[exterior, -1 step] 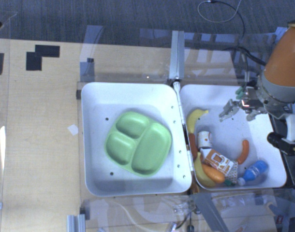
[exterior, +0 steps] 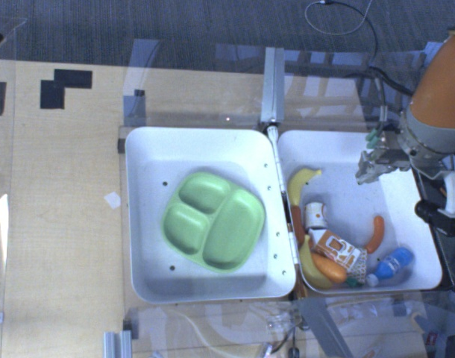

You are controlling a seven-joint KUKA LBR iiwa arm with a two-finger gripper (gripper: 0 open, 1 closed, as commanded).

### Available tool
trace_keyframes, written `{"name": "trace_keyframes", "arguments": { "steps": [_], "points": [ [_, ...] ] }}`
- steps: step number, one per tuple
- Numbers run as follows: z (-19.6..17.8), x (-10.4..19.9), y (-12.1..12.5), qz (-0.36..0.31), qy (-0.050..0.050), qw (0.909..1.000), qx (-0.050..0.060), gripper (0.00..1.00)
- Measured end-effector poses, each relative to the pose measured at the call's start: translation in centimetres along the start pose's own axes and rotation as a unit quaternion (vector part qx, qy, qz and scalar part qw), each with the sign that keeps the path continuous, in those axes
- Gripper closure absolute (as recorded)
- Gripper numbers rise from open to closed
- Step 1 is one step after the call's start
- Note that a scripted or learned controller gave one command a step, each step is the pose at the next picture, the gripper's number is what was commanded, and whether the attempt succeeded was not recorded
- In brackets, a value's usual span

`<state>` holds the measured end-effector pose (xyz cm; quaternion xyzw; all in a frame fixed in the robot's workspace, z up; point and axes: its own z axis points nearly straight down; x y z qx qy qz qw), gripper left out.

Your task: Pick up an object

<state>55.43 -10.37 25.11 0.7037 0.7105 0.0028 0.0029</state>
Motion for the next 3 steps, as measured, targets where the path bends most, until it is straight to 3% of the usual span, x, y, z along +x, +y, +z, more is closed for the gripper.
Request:
{"name": "trace_keyframes", "arguments": {
  "steps": [1, 2, 3],
  "points": [
    [-5.1, 3.2, 0.4, -0.176, 0.000, 0.9844, 0.000, 1.00],
    [-10.1, 1.5, -1.9, -0.254, -0.001, 0.9671, -0.001, 1.00],
    [-12.9, -3.4, -0.4, -0.403, -0.002, 0.9150, -0.001, 1.00]
  ]
}}
